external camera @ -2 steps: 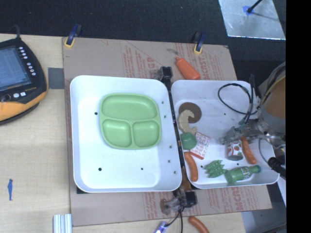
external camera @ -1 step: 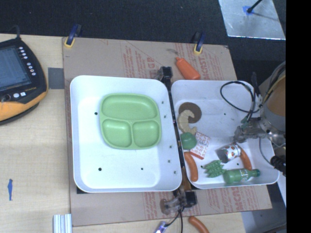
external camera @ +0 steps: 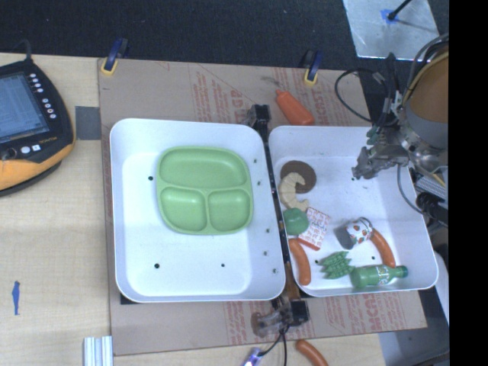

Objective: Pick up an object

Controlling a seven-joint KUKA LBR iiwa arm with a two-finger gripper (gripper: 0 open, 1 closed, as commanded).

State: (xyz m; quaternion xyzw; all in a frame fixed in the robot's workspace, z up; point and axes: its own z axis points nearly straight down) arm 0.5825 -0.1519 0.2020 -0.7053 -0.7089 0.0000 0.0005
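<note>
One claw (external camera: 364, 166) hovers over the right bin (external camera: 412, 239), touching nothing.

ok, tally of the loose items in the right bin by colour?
Green: 3, ball, leafy toy, bottle
Orange: 2, sausage, sausage
Brown/tan: 2, ring, curved piece
White/red: 1, packet
Grey/white: 1, small item
Total: 9
</note>
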